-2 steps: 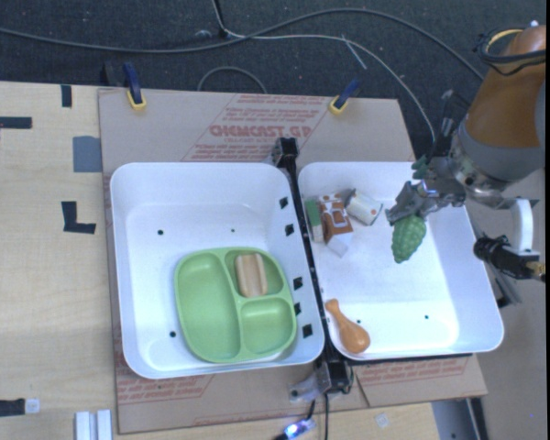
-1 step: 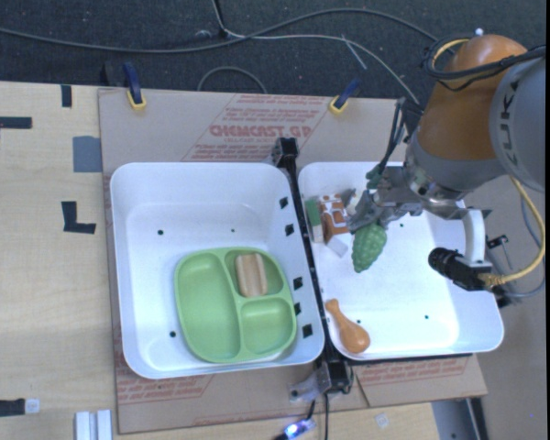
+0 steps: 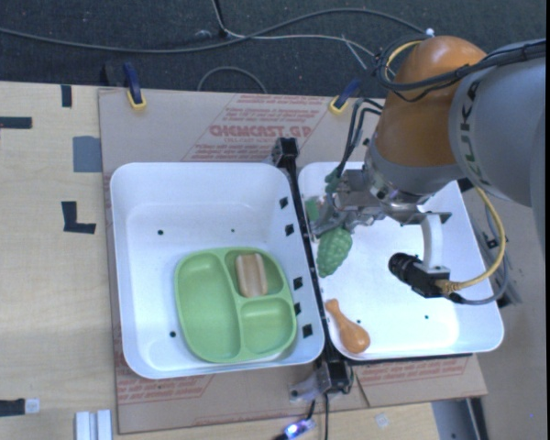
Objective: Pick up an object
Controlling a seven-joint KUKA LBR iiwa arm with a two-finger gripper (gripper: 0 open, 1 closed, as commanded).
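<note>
gripper [image 3: 337,216]: centre frame, over right bin [image 3: 458,333], finger state cannot tell | green object [image 3: 334,250]: just below | orange object [image 3: 348,330]: lower centre

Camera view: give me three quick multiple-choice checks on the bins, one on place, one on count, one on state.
1. Where is the green tray?
A. left bin
B. right bin
C. on the bench outside the bins

2. How many compartments does the tray have?
A. two
B. three
C. five

3. How does the orange item stand to the gripper?
A. lifted clear of the bin
B. loose on the right bin's floor, apart from it
C. lying in the tray

Answers: 1 A, it sits in the left bin. 2 B, three sections show. 3 B, it rests near the front wall, well below the gripper.
</note>
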